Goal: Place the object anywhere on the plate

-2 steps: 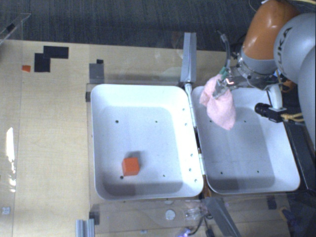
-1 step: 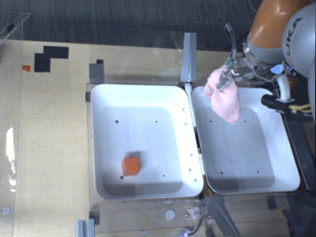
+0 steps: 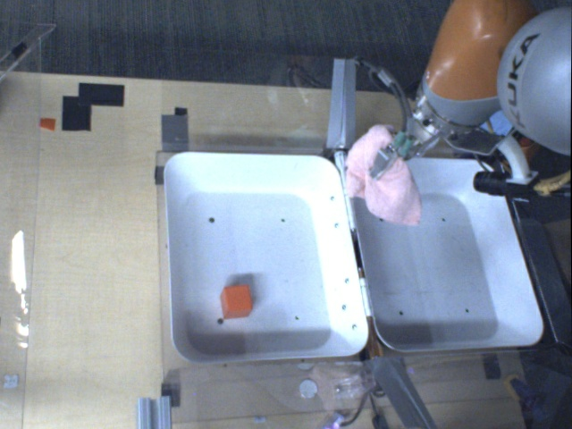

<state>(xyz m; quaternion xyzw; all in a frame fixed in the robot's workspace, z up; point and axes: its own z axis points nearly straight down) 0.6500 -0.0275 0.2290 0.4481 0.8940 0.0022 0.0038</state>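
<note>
- The bench (image 3: 89,266) is pale wood, with black marks (image 3: 88,104) and a small orange mark (image 3: 47,124) at its far left corner.
- Behind the bench the floor (image 3: 223,16) is dark grey.
- Two white bins lie side by side: the left bin (image 3: 268,239) holds an orange cube (image 3: 237,301) near its front.
- The gripper (image 3: 393,155) hangs over the far left corner of the right bin (image 3: 465,275), its jaws pinching a pink cloth (image 3: 386,184).
- The cloth hangs down above the wall between the bins.

Pale wooden bench (image 3: 80,239) (black marks on it) against dark floor (image 3: 223,16).
</note>
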